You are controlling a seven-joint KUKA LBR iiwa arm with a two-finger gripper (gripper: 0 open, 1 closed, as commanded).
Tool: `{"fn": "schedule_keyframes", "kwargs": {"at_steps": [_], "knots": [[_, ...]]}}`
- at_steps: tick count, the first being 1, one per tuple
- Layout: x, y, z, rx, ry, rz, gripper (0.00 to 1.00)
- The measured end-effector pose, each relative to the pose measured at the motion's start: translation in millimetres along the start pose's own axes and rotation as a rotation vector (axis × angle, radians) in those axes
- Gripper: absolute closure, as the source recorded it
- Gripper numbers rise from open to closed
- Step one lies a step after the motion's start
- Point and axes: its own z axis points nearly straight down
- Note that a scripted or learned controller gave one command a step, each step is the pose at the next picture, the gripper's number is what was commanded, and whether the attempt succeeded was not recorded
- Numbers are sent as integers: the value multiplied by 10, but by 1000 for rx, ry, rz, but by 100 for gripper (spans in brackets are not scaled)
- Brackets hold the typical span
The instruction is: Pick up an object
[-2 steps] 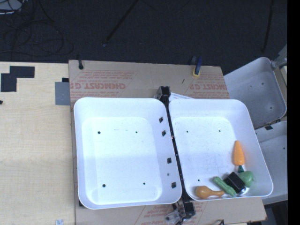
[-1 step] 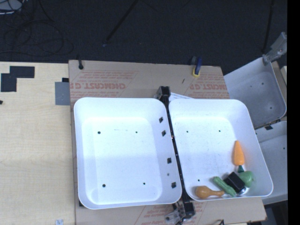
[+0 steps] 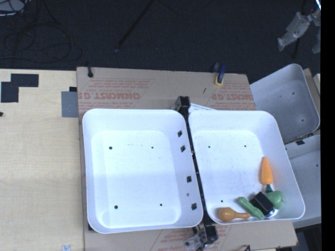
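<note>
**Objects bunched in the right bin's near right corner; the gripper sits far off, up at the top right.**

The orange carrot (image 3: 266,171) lies alone, long axis running near-to-far, along the right wall of the right bin (image 3: 230,122). Just nearer sit a black block (image 3: 261,203), a green piece (image 3: 251,207) and a yellow-orange gourd (image 3: 232,214), touching or almost so. The gripper (image 3: 293,33) hangs well apart, beyond the bin's far right; I cannot tell how it is set. The carrot looks the freest target.
</note>
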Motion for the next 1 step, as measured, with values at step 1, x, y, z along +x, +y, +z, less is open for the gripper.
{"fn": "schedule_keyframes", "kwargs": {"at_steps": [1], "knots": [[4,-23,-99,6,0,-3,100]]}}
